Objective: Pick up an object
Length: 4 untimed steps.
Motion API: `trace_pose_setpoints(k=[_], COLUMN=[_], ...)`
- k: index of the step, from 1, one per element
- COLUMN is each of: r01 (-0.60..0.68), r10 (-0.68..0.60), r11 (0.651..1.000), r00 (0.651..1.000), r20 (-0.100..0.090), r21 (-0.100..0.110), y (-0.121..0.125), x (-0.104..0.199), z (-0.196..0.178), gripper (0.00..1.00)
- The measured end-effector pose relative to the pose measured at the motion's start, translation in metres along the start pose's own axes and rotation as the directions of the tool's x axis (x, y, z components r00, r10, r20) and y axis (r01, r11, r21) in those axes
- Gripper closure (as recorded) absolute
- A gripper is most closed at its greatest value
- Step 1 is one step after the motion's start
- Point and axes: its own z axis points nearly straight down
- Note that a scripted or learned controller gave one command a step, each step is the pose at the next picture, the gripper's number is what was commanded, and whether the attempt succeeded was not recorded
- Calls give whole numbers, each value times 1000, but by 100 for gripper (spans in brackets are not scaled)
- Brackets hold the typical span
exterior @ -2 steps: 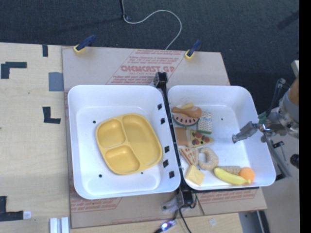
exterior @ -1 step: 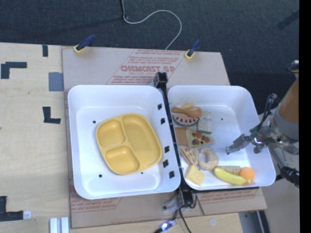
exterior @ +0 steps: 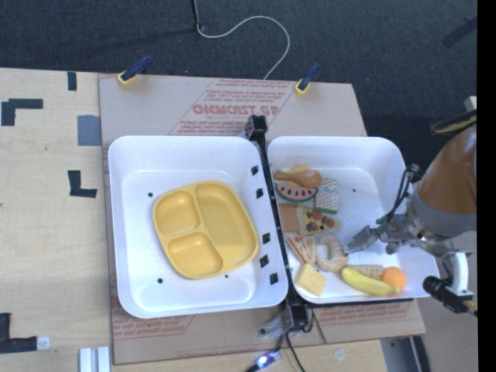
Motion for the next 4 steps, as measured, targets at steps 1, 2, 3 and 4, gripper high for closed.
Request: trace_pose_setpoints(k=[1,2,3,4], r01=[0,3,0,0], r10=[0,-3,0,0], r11=[1000,1000,1000,1000], r00=[1000,1000,1000,1000], r20=[-2,-4,3,4], r21=[-8,-19,-9,-11], y=[3,7,3,-1], x=[1,3,9,13], z=[31,15,-30,-91], gripper=[0,100,100,100])
